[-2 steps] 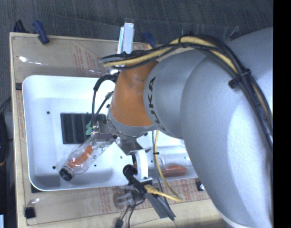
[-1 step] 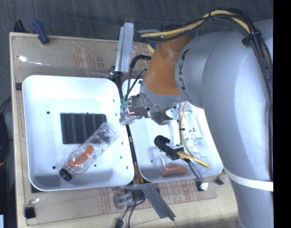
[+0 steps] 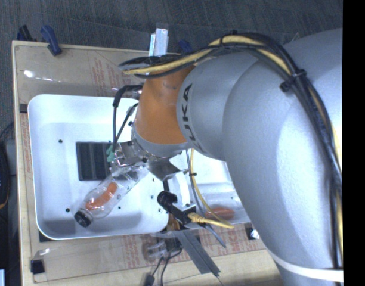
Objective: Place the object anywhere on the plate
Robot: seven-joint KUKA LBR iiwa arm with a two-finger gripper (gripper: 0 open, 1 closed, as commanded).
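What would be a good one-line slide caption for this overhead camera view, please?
Grey arm reaches into the left white bin, its gripper at a clear plastic bottle lying beside a dark plate.

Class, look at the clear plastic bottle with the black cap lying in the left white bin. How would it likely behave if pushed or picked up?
The clear plastic bottle with the black cap lies on its side, so a push would probably roll it. Its smooth, glossy wall looks slippery to pinch. It seems mostly hollow, with something orange inside, so it is likely light and may dent when squeezed.

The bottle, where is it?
The bottle lies tilted in the left bin, near its bottom edge, just below the black plate and under the arm's wrist.
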